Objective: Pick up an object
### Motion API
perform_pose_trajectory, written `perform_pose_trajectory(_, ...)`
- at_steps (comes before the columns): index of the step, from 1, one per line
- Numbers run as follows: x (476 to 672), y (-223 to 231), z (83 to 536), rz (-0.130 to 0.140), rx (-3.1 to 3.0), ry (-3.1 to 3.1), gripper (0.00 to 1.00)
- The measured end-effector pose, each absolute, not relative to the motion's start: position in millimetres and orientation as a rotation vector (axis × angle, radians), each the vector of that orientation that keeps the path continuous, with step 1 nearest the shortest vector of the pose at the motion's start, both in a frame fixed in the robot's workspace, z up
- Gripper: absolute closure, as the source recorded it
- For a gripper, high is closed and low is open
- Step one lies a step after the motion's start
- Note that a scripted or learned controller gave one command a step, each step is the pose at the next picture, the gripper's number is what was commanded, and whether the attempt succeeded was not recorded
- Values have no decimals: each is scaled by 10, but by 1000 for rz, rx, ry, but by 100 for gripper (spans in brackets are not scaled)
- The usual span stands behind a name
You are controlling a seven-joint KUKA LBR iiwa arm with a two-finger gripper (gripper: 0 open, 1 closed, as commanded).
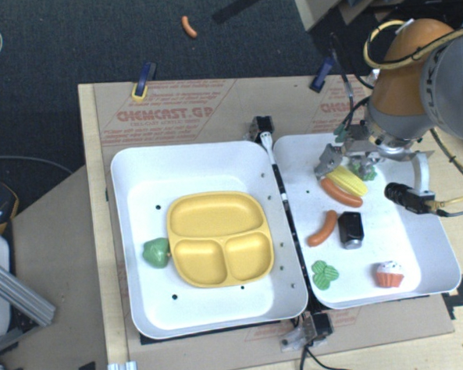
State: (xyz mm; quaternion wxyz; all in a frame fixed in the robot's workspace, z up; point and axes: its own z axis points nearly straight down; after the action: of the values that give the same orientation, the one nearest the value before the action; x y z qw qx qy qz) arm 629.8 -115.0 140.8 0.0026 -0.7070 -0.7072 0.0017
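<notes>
Hot dog (343,187) in right bin (431,246), long axis upper-left to lower-right; pincer (346,164) above it, grip state unclear

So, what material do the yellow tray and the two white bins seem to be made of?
Yellow tray: probably moulded plastic, smooth and slightly glossy, with rounded compartment edges. Left white bin and right white bin: likely thin formed plastic, with soft sheen and rounded rims.
</notes>
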Motion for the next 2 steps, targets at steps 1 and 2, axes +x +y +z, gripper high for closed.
perform_pose_trajectory(1, 6323, -1166, 938, 0, -2227, -2227, 0)
perform_pose_trajectory(2, 6346, -1179, 1092, -8, -2235, -2231, 100)
